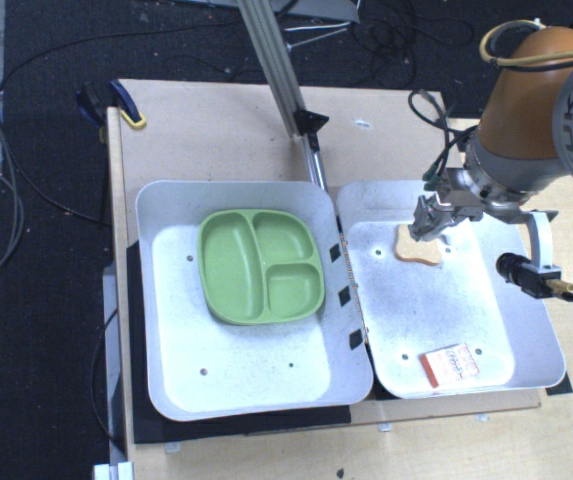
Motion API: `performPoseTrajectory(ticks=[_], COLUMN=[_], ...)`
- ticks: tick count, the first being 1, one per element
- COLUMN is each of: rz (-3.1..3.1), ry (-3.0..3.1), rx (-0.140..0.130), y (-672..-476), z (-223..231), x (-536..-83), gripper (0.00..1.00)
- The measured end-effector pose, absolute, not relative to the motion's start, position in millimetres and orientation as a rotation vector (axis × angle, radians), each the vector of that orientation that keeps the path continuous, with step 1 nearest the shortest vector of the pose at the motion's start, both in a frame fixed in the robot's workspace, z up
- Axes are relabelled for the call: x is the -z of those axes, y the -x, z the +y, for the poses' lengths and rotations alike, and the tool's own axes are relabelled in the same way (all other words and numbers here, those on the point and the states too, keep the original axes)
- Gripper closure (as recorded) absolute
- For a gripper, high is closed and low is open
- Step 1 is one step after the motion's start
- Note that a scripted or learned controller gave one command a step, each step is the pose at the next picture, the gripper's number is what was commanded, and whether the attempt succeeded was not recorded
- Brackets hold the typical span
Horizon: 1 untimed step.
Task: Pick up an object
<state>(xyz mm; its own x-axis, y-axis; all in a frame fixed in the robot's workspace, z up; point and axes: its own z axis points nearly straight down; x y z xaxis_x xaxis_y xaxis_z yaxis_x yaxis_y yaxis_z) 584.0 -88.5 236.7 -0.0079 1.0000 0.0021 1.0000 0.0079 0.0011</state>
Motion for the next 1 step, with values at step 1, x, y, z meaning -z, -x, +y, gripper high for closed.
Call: performPoseTrajectory(ticks=[1], rz=[-2.228], ry=[2.211], rx=[0.000], y=[-578.4], z=[-34.9], x=[-225.0], gripper=[1.00])
